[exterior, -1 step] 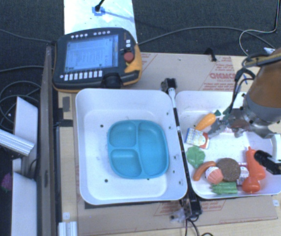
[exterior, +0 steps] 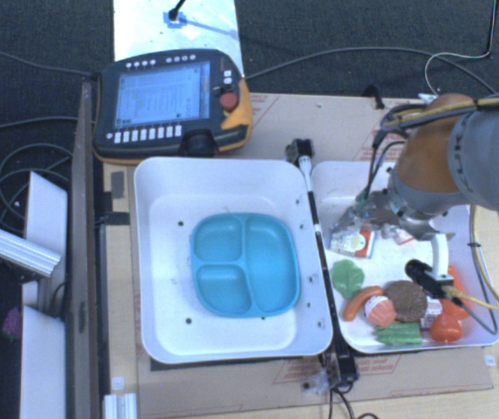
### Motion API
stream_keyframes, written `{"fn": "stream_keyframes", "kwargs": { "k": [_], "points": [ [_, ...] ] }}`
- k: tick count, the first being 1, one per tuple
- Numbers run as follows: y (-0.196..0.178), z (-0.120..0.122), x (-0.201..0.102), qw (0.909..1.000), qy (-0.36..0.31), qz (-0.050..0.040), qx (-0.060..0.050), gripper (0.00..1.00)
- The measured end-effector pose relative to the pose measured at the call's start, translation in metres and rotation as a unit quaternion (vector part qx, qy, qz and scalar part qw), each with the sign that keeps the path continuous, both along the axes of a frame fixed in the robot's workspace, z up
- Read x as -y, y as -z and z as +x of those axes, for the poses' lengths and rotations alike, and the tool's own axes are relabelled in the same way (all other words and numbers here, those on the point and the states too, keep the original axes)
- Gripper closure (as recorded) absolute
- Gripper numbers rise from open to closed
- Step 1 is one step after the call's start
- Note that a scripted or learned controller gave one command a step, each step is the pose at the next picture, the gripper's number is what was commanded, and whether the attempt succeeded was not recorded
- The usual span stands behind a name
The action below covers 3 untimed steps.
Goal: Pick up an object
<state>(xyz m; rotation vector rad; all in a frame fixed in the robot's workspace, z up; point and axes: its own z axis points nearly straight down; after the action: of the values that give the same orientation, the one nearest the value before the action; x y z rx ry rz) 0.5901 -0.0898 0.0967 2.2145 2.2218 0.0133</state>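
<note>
Over the back-left part of the right bin (exterior: 494, 342): gripper (exterior: 365, 220) low, right above a small red-and-white carton (exterior: 355, 243). Cannot tell from this slant whether the grip is spread or closed, nor whether it touches the carton. The carton looks the likeliest pick, being nearest, and lies near the bin's left wall.

Risks, as judged:
- the carton lies flat and close to the wall, so a closing grip may skid over it or shove it against the wall rather than catch it
- a green leaf piece (exterior: 347, 278) sits just in front, and a loose descent may nudge that instead

Right bin, front end crowded: orange sausage (exterior: 363, 305), brown patty (exterior: 406, 299), green piece (exterior: 398, 334) by the front rim, red-orange piece (exterior: 447, 324) towards the corner. Several touch, so lifting one could drag a neighbour.

Left bin (exterior: 147, 234): one blue divided plate (exterior: 245, 264), roughly centred, its compartments bare
</note>
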Motion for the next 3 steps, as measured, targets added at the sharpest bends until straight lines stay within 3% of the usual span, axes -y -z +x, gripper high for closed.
{"fn": "stream_keyframes", "kwargs": {
  "k": [1,2,3],
  "points": [
    [-0.007,0.000,0.000,1.0000,-0.001,0.0005,-0.002,1.00],
    [-0.007,0.000,0.000,1.0000,-0.001,0.0005,-0.002,0.00],
    [0.016,0.044,0.024,1.0000,-0.001,-0.0013,-0.006,0.00]
  ]
}}
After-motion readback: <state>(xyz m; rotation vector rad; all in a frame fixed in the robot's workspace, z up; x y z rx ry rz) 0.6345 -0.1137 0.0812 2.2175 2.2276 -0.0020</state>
